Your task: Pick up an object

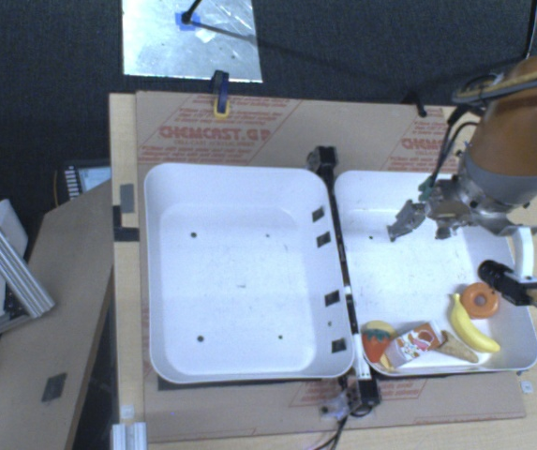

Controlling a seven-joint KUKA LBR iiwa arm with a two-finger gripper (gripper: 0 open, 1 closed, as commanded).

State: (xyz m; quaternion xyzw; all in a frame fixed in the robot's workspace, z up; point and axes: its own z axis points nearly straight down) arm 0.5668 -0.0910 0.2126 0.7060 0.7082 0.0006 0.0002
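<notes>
My gripper (pixel 425 225) hangs over the upper middle of the right bin (pixel 380 270), its fingers spread open with nothing between them. The objects lie along that bin's near edge, well below the gripper. A yellow banana (pixel 470 328) rests at the near right, with an orange ring-shaped piece (pixel 480 300) just above it. Left of the banana are a brown cone-like piece (pixel 456 349), a red and white packet (pixel 411 343) and a round orange and red fruit (pixel 377 338) in the near left corner.
The left bin (pixel 240 270) adjoins the right one, with black clips (pixel 324 240) along the shared wall. Both bins stand on a cardboard sheet (pixel 249 129). A shiny foil plate (pixel 191 26) lies at the back left, beyond the bench.
</notes>
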